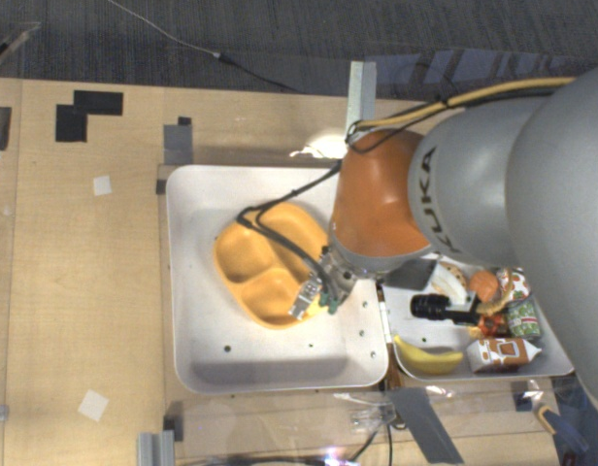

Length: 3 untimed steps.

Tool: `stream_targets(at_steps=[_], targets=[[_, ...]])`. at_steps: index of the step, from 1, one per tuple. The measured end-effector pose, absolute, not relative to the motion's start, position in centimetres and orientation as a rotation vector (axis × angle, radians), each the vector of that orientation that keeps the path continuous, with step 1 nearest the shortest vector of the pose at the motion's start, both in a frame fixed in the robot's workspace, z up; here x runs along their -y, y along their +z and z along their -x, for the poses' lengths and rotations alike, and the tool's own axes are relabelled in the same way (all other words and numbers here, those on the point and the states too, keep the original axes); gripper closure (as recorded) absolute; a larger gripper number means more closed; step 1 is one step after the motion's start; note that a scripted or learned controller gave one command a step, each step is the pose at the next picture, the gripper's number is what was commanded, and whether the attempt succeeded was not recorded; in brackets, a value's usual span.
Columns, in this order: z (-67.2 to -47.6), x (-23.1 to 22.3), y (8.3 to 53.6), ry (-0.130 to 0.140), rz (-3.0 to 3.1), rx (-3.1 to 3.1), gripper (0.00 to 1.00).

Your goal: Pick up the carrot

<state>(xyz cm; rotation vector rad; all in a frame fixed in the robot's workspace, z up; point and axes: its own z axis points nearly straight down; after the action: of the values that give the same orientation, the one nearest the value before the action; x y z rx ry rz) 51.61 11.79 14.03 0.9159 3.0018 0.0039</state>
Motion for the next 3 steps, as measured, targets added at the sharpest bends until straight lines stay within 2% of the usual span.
stream_targets(at_steps=[1,2,3], targets=[[-54.5,-14.7,10.5,0.021,-1.025,-2.946,1.0],[-57.0,-20.7,10.8,-0.007,-1.03,-2.958,1.0],[-60.3,-19.3,26.2,0.019,-1.041,-2.946,1.0]])
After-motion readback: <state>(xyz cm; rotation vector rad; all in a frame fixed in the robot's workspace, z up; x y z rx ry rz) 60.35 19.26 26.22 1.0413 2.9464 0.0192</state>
